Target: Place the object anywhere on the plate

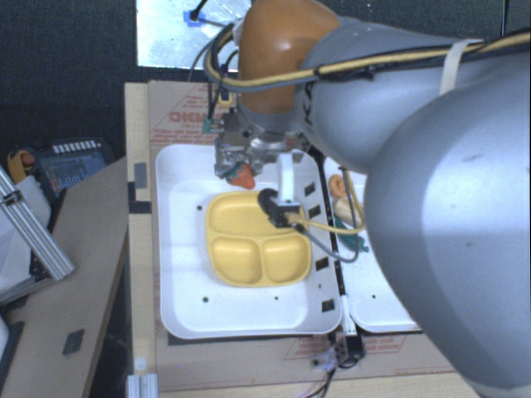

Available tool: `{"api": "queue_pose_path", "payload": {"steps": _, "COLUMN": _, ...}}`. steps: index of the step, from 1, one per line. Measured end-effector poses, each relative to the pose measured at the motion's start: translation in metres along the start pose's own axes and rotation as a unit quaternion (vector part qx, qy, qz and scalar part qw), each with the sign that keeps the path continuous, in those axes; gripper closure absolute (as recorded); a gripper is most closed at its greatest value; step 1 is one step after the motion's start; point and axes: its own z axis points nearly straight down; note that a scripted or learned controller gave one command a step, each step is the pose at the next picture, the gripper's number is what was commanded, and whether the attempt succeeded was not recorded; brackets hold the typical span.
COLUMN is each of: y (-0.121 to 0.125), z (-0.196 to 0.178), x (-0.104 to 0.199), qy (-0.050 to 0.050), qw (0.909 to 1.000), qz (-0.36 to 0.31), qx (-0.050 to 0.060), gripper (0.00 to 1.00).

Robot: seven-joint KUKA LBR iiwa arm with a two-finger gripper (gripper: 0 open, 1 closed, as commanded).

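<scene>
One small orange-red object [242, 175] looks pinched in the grey two-finger gripper [238, 171], hanging just off the 12 o'clock rim of the yellow three-compartment plastic plate [253, 239]. I'd guess carry step; next, ease toward 6 o'clock, then release

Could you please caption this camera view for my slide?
Gripper over an orange object beside the yellow plate.
</scene>
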Motion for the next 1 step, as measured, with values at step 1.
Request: {"api": "queue_pose_path", "payload": {"steps": 1, "y": 0.0002, "z": -0.0013, "x": -0.0016, "qy": 0.0, "qw": 1.0, "qz": 0.001, "qx": 0.0, "gripper": 0.0}}
